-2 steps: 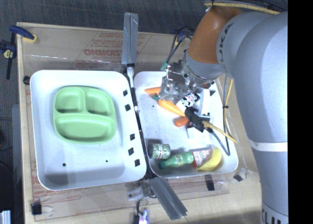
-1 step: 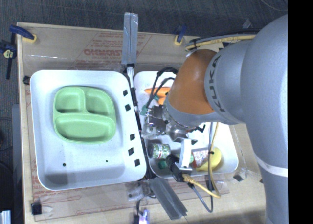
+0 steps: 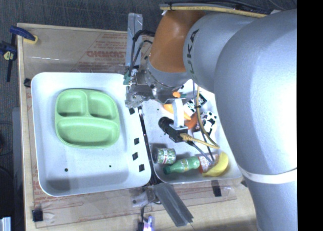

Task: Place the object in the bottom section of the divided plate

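A green divided plate (image 3: 56, 124) lies in the left white bin (image 3: 75, 179). It has two small sections at the top and one long section (image 3: 86, 131) at the bottom, all bare. My gripper (image 3: 133, 94) hangs over the wall between the two bins, just right of the plate's upper right corner. The grey arm hides much of the right bin (image 3: 161, 177). No object is visible in the gripper from this view.
At the front of the right bin lie a small can (image 3: 165, 155), a green bottle (image 3: 182, 165) and a yellow banana (image 3: 220, 164). Further back, an orange piece (image 3: 190, 119) and a black-and-white spotted item (image 3: 204, 113) peek out beside the arm. Blue clamps (image 3: 20, 34) grip the bench's left edge.
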Tool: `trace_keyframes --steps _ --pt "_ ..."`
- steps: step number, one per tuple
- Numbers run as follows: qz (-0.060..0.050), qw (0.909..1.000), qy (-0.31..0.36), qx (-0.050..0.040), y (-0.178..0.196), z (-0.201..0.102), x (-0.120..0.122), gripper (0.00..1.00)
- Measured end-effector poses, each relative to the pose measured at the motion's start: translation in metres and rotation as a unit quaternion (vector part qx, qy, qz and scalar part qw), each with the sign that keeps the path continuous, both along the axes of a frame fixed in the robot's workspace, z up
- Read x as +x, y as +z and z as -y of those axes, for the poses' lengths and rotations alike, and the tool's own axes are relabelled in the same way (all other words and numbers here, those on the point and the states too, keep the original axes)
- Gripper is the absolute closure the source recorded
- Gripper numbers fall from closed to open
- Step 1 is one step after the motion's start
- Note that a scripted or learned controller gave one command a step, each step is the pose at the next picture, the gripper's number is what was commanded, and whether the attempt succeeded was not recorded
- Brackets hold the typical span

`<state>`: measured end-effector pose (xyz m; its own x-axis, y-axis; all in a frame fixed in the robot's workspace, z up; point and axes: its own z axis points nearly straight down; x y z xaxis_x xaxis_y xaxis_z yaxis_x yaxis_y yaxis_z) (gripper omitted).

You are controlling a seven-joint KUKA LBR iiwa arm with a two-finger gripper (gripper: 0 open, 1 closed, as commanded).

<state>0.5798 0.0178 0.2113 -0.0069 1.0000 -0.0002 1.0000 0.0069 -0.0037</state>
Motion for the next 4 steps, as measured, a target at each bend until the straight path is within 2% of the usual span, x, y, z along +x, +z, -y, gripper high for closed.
trace_keyframes --steps 1,2,3,4 --pt "0.000 0.9997 0.023 0.0001 0.019 -0.056 -0.104 1.00" --pt "-0.001 0.9981 0.061 -0.0001 -0.039 -0.112 -0.104 1.00" --pt "0.001 0.9949 0.101 0.0002 0.023 -0.030 -0.103 1.00" --pt "0.002 0.9870 0.161 0.0002 0.048 -0.041 -0.102 1.00"
